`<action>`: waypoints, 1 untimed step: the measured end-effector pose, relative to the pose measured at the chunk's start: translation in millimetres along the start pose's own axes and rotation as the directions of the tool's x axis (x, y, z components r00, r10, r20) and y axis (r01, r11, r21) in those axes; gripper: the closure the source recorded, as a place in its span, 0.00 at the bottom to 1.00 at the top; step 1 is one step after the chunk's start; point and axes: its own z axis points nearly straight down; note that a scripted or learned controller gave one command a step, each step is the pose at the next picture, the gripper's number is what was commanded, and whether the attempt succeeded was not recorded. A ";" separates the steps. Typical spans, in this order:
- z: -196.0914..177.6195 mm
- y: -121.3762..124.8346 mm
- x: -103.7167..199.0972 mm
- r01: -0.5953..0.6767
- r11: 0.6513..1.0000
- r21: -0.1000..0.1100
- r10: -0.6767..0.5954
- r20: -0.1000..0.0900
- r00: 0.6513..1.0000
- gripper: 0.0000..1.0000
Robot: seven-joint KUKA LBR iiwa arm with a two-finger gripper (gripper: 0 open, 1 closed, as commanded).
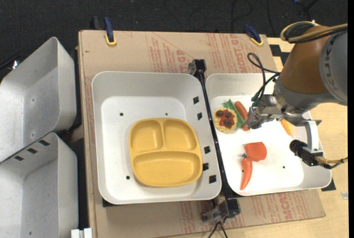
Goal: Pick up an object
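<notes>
The tool (255, 116) hangs low over the right bin (293, 179), at about ten o'clock on its floor; whether it is open or closed — I cannot tell. Just beside it, towards nine o'clock, lie a small tart (225, 119) topped with dark berries, a green bean (229, 104) and a sausage (240, 109); towards six o'clock lie a red pepper piece (255, 150) and a red chilli (246, 173). The left bin (110, 104) holds a yellow divided plate (165, 152) — flat on its floor.
</notes>
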 end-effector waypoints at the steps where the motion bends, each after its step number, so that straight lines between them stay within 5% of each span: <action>1: -60.9 -3.6 4.7 0.005 1.000 -0.002 -0.005 0.000 1.000 1.00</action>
